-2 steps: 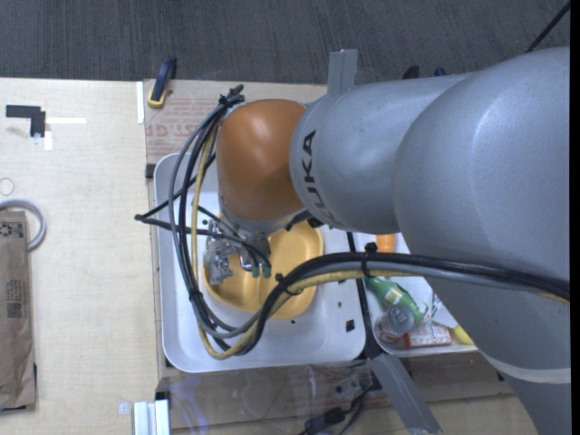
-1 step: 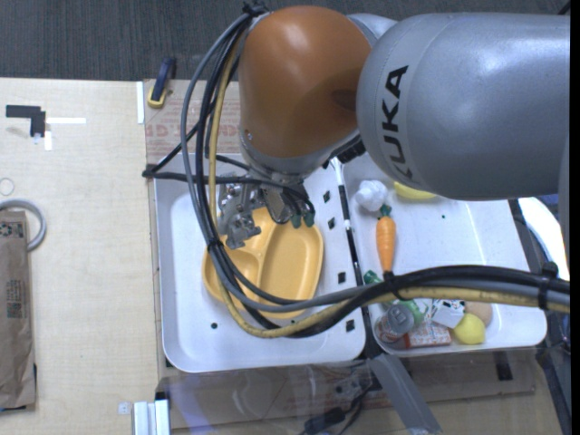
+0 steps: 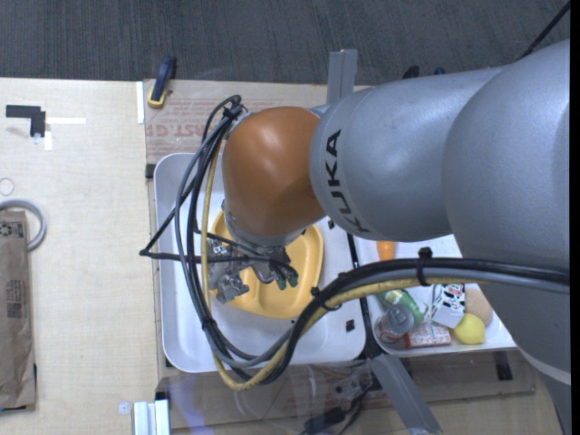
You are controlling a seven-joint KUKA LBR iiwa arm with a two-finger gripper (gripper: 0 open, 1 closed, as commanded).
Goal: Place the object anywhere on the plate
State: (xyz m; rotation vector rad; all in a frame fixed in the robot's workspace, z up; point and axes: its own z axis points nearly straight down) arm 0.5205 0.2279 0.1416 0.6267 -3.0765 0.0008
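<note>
A yellow plate [image 3: 306, 254] lies in the left white bin [image 3: 178, 333], tilted a little, with much of it hidden under the arm. My gripper [image 3: 254, 275] hangs low over the plate's left half, below the orange wrist band [image 3: 272, 175]. Black and yellow cables loop around it and block the view of what is at its tip. I cannot make out any object between gripper and plate.
The right bin [image 3: 435, 343] holds a lemon [image 3: 469, 330], a green bottle [image 3: 400, 310], a white box [image 3: 449, 303] and an orange item [image 3: 387, 250]. A brown bag [image 3: 14, 315] lies on the bench at far left, and a yellow-black tool [image 3: 161, 82] behind the left bin.
</note>
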